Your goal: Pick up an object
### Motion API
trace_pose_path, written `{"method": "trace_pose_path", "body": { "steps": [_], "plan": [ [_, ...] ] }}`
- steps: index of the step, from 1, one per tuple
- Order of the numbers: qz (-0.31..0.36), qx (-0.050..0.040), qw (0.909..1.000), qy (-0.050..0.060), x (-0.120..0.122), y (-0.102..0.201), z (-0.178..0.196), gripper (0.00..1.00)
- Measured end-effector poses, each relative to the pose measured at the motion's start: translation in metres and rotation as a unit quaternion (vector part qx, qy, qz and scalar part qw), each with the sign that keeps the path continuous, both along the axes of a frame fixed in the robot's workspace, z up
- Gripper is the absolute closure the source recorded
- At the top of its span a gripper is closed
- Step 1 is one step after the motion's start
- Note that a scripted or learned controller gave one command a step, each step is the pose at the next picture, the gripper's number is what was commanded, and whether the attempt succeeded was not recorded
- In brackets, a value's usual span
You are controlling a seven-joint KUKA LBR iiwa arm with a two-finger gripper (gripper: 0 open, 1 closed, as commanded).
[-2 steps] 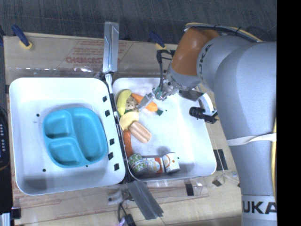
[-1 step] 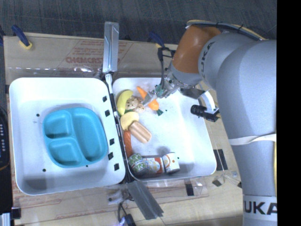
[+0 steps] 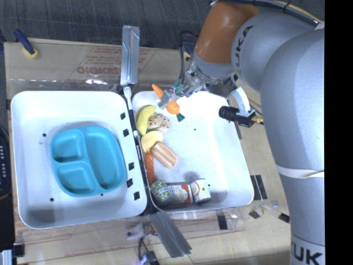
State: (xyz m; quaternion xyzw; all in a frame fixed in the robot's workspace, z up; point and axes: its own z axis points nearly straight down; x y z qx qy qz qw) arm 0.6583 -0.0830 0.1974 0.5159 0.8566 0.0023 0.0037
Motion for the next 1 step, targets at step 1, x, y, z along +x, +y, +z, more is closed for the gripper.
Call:
{"method": "trace_pose_path", "body": {
  "steps": [1],
  "plan": [
    [-0.069,0.0003,0.9976,0.007,-0.0215,0.0152,-0.0061,1.00]
  ]
}}
